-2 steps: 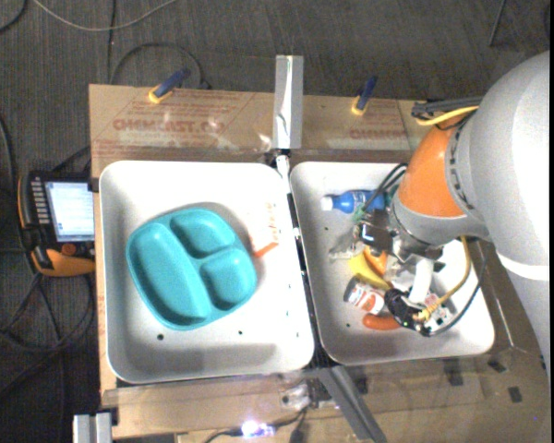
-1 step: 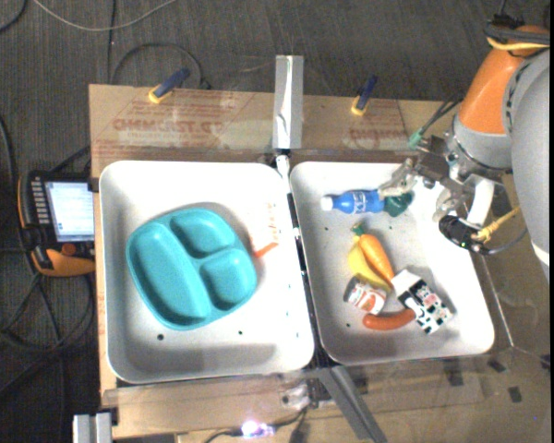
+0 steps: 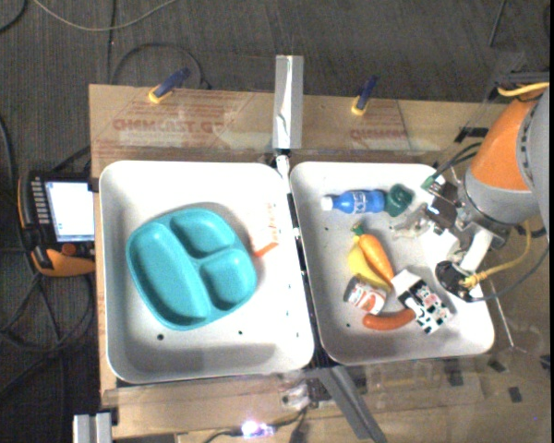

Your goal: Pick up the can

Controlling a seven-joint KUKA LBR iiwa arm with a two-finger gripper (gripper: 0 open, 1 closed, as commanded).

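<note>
The arm (image 3: 526, 169) reaches in from three o'clock, its orange band (image 3: 499, 150) turned up toward the camera. The wrist (image 3: 463, 212) angles down toward nine o'clock, and the hand (image 3: 431, 207) hangs low at its tip.

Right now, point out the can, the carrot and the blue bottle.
can (image 3: 364, 295), camera view, on its side wall.
carrot (image 3: 375, 255), camera view, on its middle.
blue bottle (image 3: 360, 201), camera view, on its label.
</note>
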